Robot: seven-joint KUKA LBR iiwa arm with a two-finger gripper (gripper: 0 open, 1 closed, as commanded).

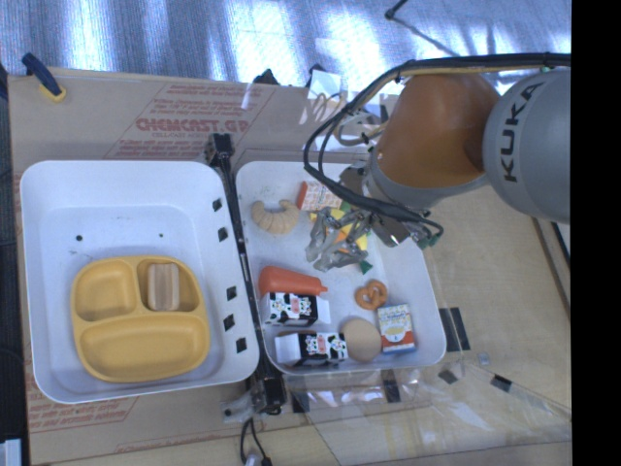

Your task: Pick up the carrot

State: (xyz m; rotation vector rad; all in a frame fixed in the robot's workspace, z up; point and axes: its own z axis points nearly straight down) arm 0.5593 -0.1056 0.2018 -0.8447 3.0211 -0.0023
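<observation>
- Right now the carrot (290,281) lies flat in the right bin (427,289), close to that bin's left wall, its thick orange end toward the wall and its taper pointing right.
- Just below it sit two cow-print milk cartons (292,309), the upper one touching or nearly touching the carrot's underside; an egg (360,339), a pretzel (371,293) and a small orange-and-white box (396,327) lie further right.
- The gripper (335,236) hangs over the middle of the right bin, above and to the right of the carrot, with a croissant (276,216) off to its left.
- Its metal fingers (325,246) point down among some colourful pieces; whether they are spread or closed cannot be told, and nothing orange sits between them.
- Judged from this, the step in hand is the approach: the carrot is untouched.
- Next move, by the look of it, calls for a shift left and toward the near side, centring over the carrot's thick body, fingers straddling its width, clear of the carton.
- The yellow divided plate (97,343) sits in the left bin (58,212).
</observation>
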